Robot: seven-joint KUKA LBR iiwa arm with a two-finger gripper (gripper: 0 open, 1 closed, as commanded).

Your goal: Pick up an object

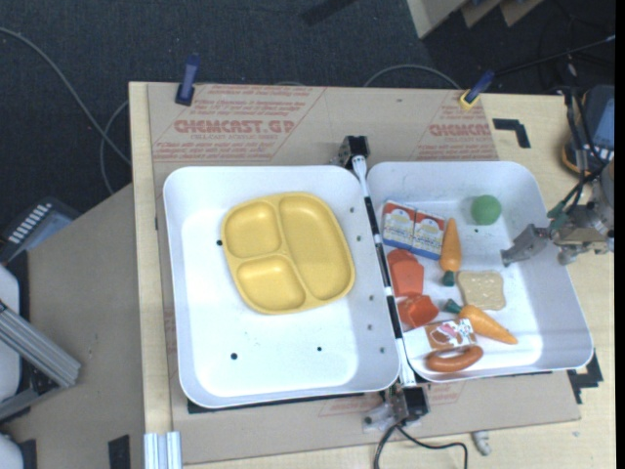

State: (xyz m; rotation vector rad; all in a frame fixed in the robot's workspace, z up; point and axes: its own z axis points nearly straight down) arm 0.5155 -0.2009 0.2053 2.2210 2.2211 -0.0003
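Gripper (pixel 520 249) hung at the right bin (pixel 557 320)'s right edge, finger state impossible to tell, nothing visibly held. Pickable food sat clustered along that bin's left side: carrot (pixel 450 245), green ball (pixel 485 208), sausage (pixel 452 362). Yellow tray (pixel 287 251) filled the left bin (pixel 195 291), likely for sorting.

Red "CHEMCAST GP" print, seemingly, on brown board (pixel 293 115) under bins; repeated at right, fainter

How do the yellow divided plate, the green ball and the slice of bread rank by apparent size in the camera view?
1. Yellow divided plate, by far the largest.
2. Slice of bread.
3. Green ball, slightly smaller than the bread.
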